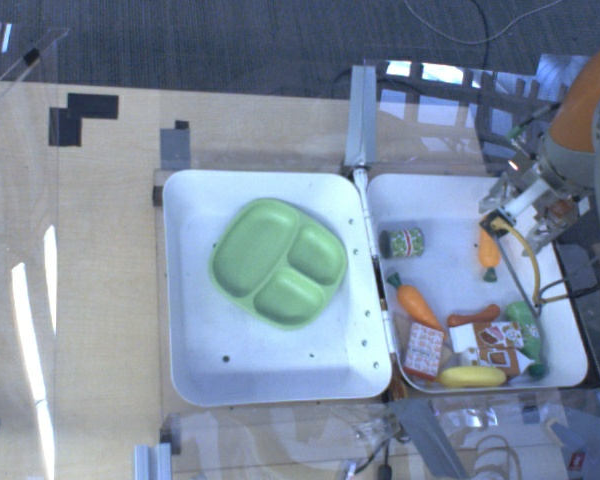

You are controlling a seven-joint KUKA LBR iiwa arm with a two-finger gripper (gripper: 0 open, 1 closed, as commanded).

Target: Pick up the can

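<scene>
Gripper (545, 206) hangs over the right bin's (450, 213) far right edge; open or closed, cannot tell (too blurred). Small carrot (490, 252) just beside it. Can (403, 242) well apart, lying on its side near the bin's left wall, long axis left-right across the view. Left bin (190, 368) holds a green tray (278, 261).

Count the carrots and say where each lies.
2. One carrot lies in the right bin, just in front of the can; the other carrot lies further right, towards the back. The arm may hide more.
</scene>
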